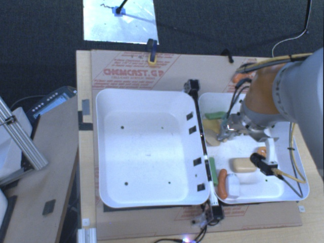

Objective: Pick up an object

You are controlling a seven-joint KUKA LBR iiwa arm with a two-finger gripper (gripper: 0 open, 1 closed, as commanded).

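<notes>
Starting at the far left, I see a grey device with buttons [50,101] lying off the counter [86,135], to the left of the left bin [147,148]. This left bin is my landmark: it is a wide, shallow white tray, and its floor shows just small dark dots. Behind it, on the cardboard sheet with red print [132,71], a yellow and dark clamp [151,52] stands at the sheet's back edge. Further behind, on the dark floor, lies a shiny square plate [120,13].

Along the right wall of the left bin runs a black divider strip [198,135], and just right of it begins the right bin [288,189]. The things to pick are all in this right bin. Close to the divider, toward the front, lie a narrow green piece [212,167], an orange stick-like object [221,177] and a white block [233,185] touching it. A tan block [242,164] lies a little further right. At the back of that bin I see a green object [214,115] and a pale round thing [211,135].

The end effector [226,129] is low in the right bin, near the pale thing. I cannot tell how its grasp stands. A black part [263,163] hangs from the arm [283,92] beside the tan block.
</notes>
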